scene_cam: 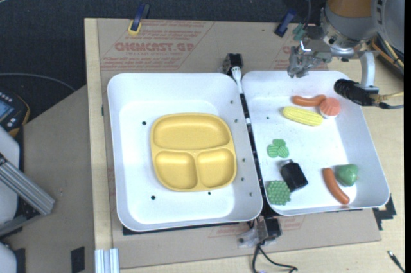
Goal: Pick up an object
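We judge the task barely begun: nothing is lifted, and every object lies on a bin floor. The gripper (300, 66) hangs at the far rim of the right bin (366, 137), above its back edge, with nothing between its fingers; they look slightly parted, a narrow gap at most, though the metal is small and cluttered at this slant. What is left is the whole of the job: come down over one item, close on it, and lift it clear. The right bin holds all the candidates. Nearest the gripper lie an orange sausage (309, 99) and, just beside it, a pinkish round piece (330, 107); just in front of them lies a yellow corn cob (302, 115). Toward the middle sits a small green leafy piece (277, 149), and near the front a black block (293, 175) touching or almost touching a green knobbly piece (277, 191). At the front right corner a second orange sausage (335, 185) lies against a green rounded piece (347, 173). The left bin (128, 137) holds a yellow divided tray (192, 151) with three compartments, and we see nothing in any of them. We reckon the sausage and corn are the closest picks.
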### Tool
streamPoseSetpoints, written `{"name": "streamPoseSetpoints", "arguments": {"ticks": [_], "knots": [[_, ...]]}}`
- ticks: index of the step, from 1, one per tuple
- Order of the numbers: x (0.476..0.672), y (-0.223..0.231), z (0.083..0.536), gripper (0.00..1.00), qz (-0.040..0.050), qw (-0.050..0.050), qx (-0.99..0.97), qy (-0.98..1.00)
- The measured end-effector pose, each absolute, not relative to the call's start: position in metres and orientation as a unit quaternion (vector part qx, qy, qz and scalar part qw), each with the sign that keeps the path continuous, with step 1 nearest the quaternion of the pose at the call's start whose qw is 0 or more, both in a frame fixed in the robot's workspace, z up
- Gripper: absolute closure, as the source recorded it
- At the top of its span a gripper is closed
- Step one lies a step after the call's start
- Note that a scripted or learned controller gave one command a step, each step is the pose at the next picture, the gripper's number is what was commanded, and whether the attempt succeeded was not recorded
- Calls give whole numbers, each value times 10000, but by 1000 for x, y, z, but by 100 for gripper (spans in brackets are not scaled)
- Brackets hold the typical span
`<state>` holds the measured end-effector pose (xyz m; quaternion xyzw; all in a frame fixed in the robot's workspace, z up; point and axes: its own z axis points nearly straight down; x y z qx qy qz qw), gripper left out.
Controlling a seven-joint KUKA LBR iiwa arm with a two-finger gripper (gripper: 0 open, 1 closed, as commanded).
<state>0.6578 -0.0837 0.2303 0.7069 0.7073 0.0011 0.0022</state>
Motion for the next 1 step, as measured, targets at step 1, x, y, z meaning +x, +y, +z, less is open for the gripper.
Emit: {"name": "streamPoseSetpoints", "arguments": {"ticks": [1], "knots": [[651, -87, 234, 100, -4, 2, 7074, 7068]]}}
